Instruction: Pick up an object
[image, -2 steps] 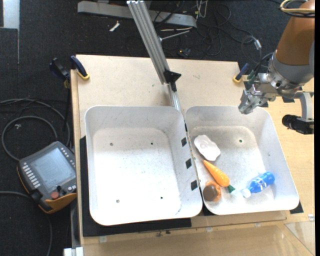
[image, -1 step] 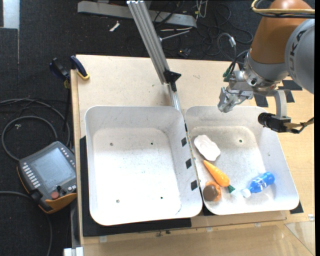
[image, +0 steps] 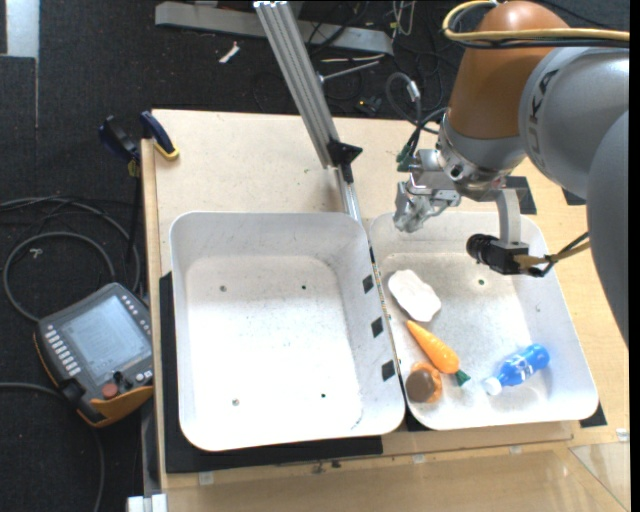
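Gripper (image: 411, 218) hovers at right bin's (image: 572, 330) far-left corner, opening unclear, nothing visibly held; flat white oval pad (image: 414, 295) lies just below, orange plastic carrot (image: 434, 348) beside it

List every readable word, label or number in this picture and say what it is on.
None can be read.
Arm: dark lettering on the grey casing, cut off and too blurred.
Pendant: screen and keys too small.
Bottle: blue label, no legible print.
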